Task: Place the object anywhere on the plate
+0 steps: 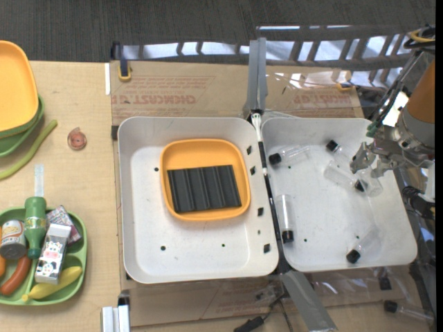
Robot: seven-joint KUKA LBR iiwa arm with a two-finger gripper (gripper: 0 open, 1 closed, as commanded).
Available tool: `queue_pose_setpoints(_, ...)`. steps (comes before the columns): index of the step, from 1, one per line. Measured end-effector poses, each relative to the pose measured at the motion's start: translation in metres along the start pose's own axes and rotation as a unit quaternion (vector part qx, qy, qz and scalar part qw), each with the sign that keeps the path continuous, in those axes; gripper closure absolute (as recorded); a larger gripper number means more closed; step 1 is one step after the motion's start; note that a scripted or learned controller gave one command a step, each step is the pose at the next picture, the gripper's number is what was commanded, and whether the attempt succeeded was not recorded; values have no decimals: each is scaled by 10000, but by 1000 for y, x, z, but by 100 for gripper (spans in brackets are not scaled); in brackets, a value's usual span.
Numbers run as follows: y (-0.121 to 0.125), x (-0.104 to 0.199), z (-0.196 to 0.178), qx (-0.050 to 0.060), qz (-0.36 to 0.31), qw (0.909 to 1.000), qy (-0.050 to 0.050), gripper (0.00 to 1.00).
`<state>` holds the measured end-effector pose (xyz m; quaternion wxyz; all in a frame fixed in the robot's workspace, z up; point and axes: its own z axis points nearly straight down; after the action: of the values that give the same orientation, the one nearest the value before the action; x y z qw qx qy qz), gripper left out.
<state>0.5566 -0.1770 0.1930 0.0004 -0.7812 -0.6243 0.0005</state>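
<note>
Evidently little was done: the orange plate (205, 179) in the left bin (138, 206) carried only a dark ribbed mat (205, 189). Several clear tubes with black caps (284, 216) lay scattered in the right bin (325, 254). The pincer (365, 166) hovered low by one near that bin's right side; whether it was clenched I cannot tell. Pickup and transfer remained.

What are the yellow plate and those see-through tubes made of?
The yellow plate looks like matte plastic: even colour, soft rounded rim. The black ridged mat on it could be rubber or plastic. The clear tubes with black caps look like transparent plastic, maybe glass.
</note>
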Motion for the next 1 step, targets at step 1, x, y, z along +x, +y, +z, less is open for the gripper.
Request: queue_pose_setpoints(1, 34, -15, -32, -2, -877, 9961, -10, 100)
